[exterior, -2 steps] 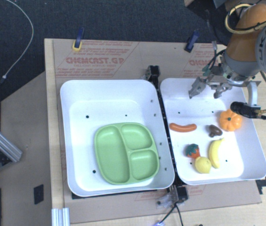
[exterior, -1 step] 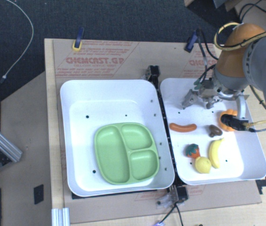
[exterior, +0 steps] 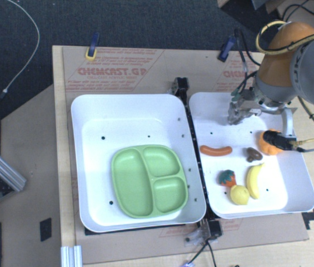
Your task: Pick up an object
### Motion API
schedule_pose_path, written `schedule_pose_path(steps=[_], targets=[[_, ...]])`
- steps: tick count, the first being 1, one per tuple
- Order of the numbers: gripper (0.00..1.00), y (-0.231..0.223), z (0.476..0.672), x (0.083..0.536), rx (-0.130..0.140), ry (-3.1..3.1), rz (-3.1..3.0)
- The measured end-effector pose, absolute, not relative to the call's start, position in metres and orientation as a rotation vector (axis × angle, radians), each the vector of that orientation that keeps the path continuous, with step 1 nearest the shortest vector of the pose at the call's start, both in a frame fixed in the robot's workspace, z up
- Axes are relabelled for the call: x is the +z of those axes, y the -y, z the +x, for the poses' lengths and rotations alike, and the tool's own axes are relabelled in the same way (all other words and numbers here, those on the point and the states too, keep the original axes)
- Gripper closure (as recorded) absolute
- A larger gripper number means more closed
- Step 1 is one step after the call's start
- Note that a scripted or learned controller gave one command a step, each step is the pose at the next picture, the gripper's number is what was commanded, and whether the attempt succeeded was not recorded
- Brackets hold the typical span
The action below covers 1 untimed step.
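**Basically: gripper is over bare floor at the top of the right bin, targets sit lower**

The gripper (exterior: 239,114) hangs over the upper part of the right bin (exterior: 215,107), right of frame centre. I can't tell whether it is wide or narrow at this angle, and nothing visible sits in it. The arm (exterior: 290,60) comes in from the upper right.

All candidates are in the right bin, below the gripper in frame:
- sausage (exterior: 215,149), lying alone just below the gripper, clear floor on all sides
- small brown piece (exterior: 253,155), right of the sausage
- orange item (exterior: 269,143) at the right side, partly behind a black fitting on the arm
- banana (exterior: 254,181), lemon (exterior: 239,194) and a small red and green piece (exterior: 227,177), bunched near the lower edge, touching or nearly so

The left bin (exterior: 90,115) carries a green divided tray (exterior: 148,179), not a practical pick.

My take on doing it well:
- Go for the sausage. It is closest and isolated.
- Close across its short axis, near mid-length, so it doesn't swing.
- Come straight down and stay off the wall between the bins.
- Skip the lower cluster. Neighbours would likely get pushed or double-grabbed.
- The sausage looks smooth and round, so it may roll out if the grasp is off centre.
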State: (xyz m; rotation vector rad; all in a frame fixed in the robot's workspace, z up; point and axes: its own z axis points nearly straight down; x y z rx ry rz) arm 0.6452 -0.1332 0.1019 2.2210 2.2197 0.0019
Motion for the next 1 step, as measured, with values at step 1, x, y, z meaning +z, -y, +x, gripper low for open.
schedule_pose_path(steps=[1], targets=[[1.0,0.1361,0.6498,0.1463,0.006,-2.217,2.217]])
